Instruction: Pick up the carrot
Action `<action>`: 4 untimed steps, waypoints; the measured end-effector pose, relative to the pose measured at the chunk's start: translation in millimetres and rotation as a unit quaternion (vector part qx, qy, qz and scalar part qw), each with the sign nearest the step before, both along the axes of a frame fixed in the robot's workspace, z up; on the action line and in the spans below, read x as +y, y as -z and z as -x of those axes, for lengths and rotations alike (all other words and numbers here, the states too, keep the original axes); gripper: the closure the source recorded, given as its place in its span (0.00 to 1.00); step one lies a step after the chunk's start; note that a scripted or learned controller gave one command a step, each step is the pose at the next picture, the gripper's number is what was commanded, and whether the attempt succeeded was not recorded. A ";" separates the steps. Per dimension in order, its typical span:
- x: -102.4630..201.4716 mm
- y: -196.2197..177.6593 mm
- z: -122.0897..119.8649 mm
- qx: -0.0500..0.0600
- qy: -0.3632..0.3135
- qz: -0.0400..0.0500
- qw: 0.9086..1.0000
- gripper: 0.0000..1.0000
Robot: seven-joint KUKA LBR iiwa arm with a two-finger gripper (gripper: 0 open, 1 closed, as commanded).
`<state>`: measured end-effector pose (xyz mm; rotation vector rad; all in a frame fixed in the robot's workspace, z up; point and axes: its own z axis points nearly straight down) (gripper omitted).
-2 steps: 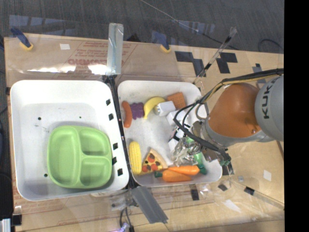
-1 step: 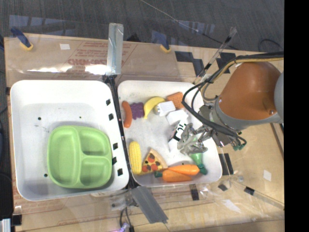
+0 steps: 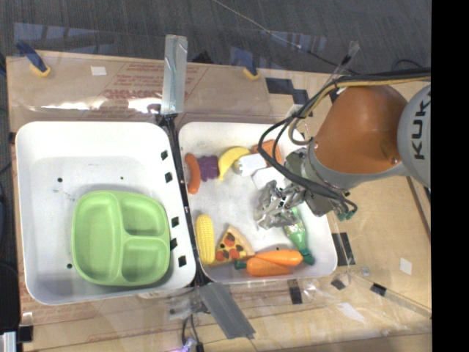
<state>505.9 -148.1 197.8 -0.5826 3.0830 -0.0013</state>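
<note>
We see the long orange toy carrot (image 3: 275, 262) lying against the right white bin's (image 3: 220, 132) near wall, beside the pizza slice (image 3: 231, 246). The metal gripper (image 3: 274, 205) hovers above; its jaws' state we cannot tell. A descent risks striking that wall or snagging the pizza.

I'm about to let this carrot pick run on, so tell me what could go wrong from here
1. The carrot lies against the right bin's near wall, so the end effector may hit the wall as it descends.
2. The pizza slice touches the carrot's tip and the green bottle sits just above it; either could be nudged or grabbed instead.
3. The end effector hovers above the carrot's row, so closing now would likely miss.
</note>
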 end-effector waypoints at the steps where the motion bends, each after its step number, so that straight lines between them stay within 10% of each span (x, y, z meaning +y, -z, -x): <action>1: -0.5 0.1 0.2 0.000 0.000 0.000 1.000 0.00; 2: -20.1 90.8 7.2 0.002 0.085 -0.001 0.996 0.00; 3: 25.5 99.2 5.5 -0.010 -0.103 0.003 0.995 0.00; 4: -52.8 101.7 4.7 -0.005 0.098 0.001 0.995 0.00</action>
